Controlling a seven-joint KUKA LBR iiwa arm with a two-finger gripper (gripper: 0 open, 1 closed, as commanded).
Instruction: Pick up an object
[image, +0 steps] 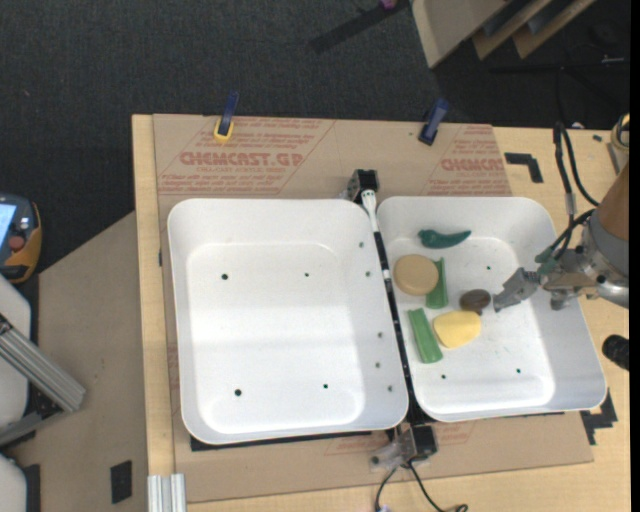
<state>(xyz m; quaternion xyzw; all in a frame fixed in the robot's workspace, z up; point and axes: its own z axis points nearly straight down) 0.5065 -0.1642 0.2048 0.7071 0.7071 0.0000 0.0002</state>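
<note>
One small brown object (475, 299) lies just beside the gripper (507, 295).

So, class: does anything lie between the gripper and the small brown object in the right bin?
Nothing visible does. The gripper sits just right of the small brown object, with bare bin floor between them.

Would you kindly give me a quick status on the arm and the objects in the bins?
Gripper low over right bin, nothing seen between its fingers. Brown object just beside it, not picked. Yellow object and tan disc close by.
</note>
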